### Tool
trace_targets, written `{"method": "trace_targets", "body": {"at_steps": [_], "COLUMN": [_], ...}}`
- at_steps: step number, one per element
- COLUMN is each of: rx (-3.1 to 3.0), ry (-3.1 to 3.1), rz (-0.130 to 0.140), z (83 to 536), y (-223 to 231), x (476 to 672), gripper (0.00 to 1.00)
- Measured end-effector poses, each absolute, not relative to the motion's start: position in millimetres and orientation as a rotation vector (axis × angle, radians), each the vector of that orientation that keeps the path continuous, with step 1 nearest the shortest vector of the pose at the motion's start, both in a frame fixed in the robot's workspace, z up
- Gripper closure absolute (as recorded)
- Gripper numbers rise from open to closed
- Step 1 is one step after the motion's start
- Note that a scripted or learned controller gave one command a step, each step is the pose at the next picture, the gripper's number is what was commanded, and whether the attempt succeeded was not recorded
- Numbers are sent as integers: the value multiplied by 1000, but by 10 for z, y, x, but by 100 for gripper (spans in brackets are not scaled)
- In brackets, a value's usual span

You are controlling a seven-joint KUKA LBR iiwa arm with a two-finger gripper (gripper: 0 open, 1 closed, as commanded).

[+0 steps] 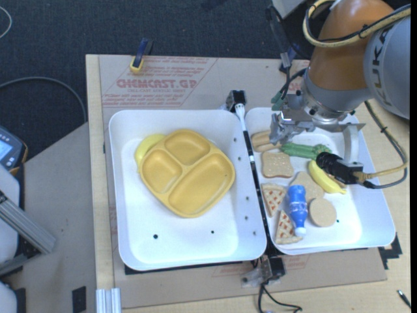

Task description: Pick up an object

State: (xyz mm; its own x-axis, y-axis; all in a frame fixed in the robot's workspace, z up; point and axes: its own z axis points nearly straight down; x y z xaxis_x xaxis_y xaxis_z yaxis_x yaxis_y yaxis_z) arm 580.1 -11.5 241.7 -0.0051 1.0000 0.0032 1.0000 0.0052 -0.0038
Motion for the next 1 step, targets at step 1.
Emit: {"method": "trace_targets", "body": {"at_steps": [1], "rx": [-2211], "ry": [-2222], "rz": [4], "z": [2195], "y": [337], "x": [5527], "gripper": [100]}}
